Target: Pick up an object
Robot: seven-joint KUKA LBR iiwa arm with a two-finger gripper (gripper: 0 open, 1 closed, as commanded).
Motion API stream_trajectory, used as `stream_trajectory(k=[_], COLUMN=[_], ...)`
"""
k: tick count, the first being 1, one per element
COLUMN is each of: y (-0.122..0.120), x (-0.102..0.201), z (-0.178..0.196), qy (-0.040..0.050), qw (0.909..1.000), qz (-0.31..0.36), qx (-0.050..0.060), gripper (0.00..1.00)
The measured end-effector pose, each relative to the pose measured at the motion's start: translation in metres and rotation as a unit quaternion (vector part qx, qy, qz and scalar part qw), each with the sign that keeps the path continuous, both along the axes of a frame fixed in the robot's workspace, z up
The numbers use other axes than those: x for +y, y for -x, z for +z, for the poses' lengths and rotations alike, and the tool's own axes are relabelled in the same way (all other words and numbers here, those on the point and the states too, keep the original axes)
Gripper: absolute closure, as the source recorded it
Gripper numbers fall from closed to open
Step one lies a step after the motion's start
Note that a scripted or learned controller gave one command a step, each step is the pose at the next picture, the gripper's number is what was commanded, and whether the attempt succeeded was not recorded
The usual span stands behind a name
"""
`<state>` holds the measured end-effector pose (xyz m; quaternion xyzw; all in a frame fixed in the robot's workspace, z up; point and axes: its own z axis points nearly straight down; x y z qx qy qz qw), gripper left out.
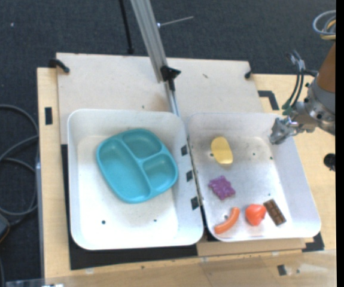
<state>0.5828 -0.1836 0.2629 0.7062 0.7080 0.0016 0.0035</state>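
Note:
The right bin [291,172] holds a yellow lemon-like piece [222,150], a purple grape bunch [222,188], an orange carrot-like piece [227,220], a red-orange tomato-like piece [255,214] and a brown chocolate bar [274,212]. My gripper [279,131] hangs over the bin's far right rim, to the right of the yellow piece. I see nothing between its fingers.
The left bin [82,220] carries a teal divided plate [137,165]. A metal pole [151,34] slants up from between the bins at the back. Cables lie on the floor to the left [7,154].

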Motion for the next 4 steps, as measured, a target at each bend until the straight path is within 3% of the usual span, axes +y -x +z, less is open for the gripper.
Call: stream_trajectory(k=[1, 4], y=[-0.011, -0.008], x=[0.054, 0.211], z=[0.0, -0.016], qy=[-0.0014, -0.002], qw=[1.0, 1.0], qz=[0.002, 0.002], qx=[0.002, 0.005], gripper=[1.0, 1.0])
